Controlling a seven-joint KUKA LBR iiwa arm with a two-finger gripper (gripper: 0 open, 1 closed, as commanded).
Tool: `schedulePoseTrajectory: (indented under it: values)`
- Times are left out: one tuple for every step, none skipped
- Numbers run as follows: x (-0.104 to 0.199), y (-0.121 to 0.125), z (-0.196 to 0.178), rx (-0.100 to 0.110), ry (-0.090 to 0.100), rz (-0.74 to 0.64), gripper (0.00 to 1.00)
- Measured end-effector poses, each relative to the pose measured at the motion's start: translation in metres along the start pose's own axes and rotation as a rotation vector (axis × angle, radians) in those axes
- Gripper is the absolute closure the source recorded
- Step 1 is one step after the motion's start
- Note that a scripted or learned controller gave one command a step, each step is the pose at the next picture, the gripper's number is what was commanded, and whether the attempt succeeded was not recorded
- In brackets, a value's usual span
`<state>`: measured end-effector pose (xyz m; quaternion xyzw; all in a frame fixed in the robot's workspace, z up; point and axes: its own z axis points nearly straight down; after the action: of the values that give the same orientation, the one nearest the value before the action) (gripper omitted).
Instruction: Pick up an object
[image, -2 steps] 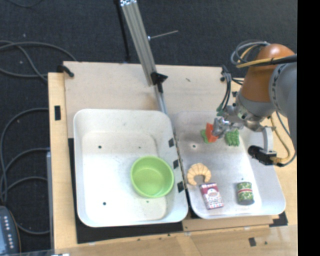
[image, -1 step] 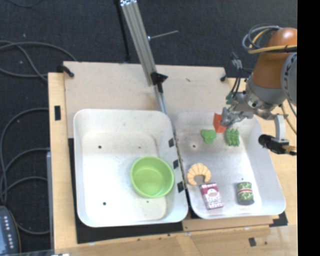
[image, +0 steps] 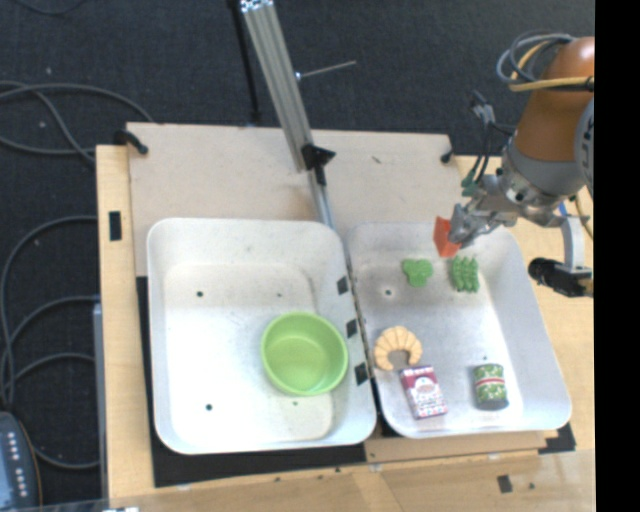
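My gripper (image: 458, 232) hangs over the far part of the right bin (image: 535, 330), and a small orange-red object (image: 444, 237) sits between its fingertips, lifted off the bin floor. Just below it lie a small green lumpy piece (image: 417, 270) and a green ridged piece (image: 463, 273). Nearer the front of the same bin are a tan croissant (image: 398, 346), a red-and-white box (image: 423, 391) and a green can (image: 489, 386).
A lime-green bowl (image: 304, 353) stands in the left bin (image: 190, 290), close to the divider. A slanted metal post (image: 290, 100) rises from behind the bins. The arm's orange-banded wrist (image: 552, 110) looms at the right edge.
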<state>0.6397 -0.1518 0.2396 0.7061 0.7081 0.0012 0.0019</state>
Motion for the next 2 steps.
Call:
schedulePoseTrajectory:
  values:
    - [0.047, -0.012, -0.009, 0.003, 0.002, -0.003, 1.0]
    - [0.097, -0.014, -0.018, 0.004, 0.003, -0.004, 1.0]
